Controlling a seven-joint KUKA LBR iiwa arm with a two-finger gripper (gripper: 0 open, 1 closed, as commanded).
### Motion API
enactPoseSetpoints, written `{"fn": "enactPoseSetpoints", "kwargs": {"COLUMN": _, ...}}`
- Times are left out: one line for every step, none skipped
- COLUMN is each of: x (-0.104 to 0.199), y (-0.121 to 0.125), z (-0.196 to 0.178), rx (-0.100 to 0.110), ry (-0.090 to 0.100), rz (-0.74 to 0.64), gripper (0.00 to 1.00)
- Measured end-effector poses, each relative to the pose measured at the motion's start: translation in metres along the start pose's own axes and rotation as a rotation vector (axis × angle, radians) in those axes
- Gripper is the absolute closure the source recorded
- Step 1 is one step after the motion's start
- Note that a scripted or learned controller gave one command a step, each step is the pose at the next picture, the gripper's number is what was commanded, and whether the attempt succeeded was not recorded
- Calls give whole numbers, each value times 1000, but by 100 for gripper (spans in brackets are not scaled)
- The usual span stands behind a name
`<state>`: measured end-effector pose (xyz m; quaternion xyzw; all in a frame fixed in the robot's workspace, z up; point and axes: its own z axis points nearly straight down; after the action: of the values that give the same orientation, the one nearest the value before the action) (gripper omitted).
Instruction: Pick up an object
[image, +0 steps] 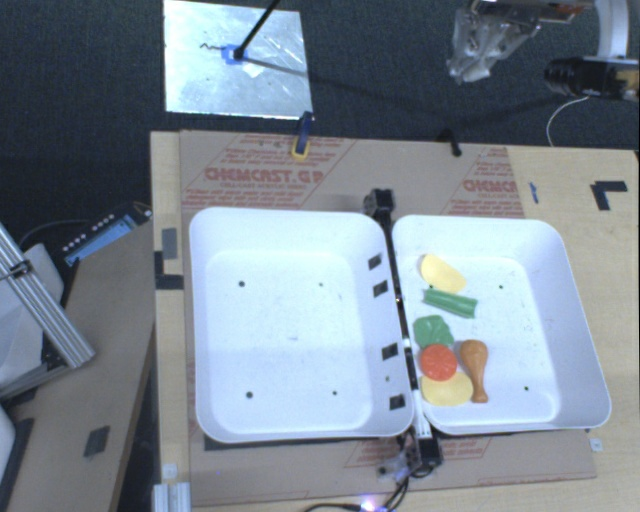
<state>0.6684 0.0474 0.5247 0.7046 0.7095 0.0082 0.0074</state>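
Observation:
The right bin (560, 300) holds several small toy foods along its left side: a yellow lemon-like piece (441, 272), a green bean pod (450, 302), a green leafy piece (431, 329), a red tomato (438, 362), a yellow flat piece (447, 391) and a brown drumstick (475, 367). My gripper (477, 52) hangs high at the top right of the camera view, far behind the bins and well above the bench, with nothing seen between its fingers.
The left bin (285, 320) lies beside the right one, joined by a black hinge strip (398, 310). A shiny metal plate (238, 58) lies on the floor at the back left. A metal frame (40, 310) stands at the left edge.

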Motion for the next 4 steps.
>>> {"fn": "enactPoseSetpoints", "kwargs": {"x": 68, "y": -5, "z": 158, "rx": 36, "ry": 0, "rz": -3, "gripper": 100}}
{"fn": "enactPoseSetpoints", "kwargs": {"x": 69, "y": -24, "z": 31, "rx": 7, "ry": 2, "rz": 0, "gripper": 100}}
{"fn": "enactPoseSetpoints", "kwargs": {"x": 72, "y": -53, "z": -16, "rx": 14, "ry": 1, "rz": 0, "gripper": 100}}
{"fn": "enactPoseSetpoints", "kwargs": {"x": 140, "y": -35, "z": 138, "rx": 32, "ry": -2, "rz": -2, "gripper": 100}}
